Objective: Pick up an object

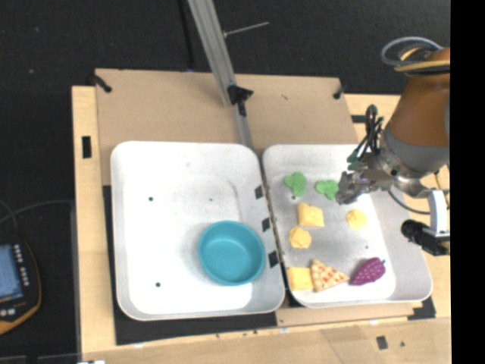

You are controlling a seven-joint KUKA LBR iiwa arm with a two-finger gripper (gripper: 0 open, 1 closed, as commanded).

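target: green piece (327, 189) in right bin (409, 279), upper middle | end effector (348, 190) just beside it, low; we cannot tell its state | nearby: yellow cubes (310, 216), grapes (367, 271); bowl (231, 252) in left bin | progress: we judge nothing lifted yet, grasp and lift remain

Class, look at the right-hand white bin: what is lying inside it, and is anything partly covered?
Inside the right bin: two green pieces, several yellow blocks, a pizza slice and purple grapes. The gripper overlaps the second green piece, covering its right edge.
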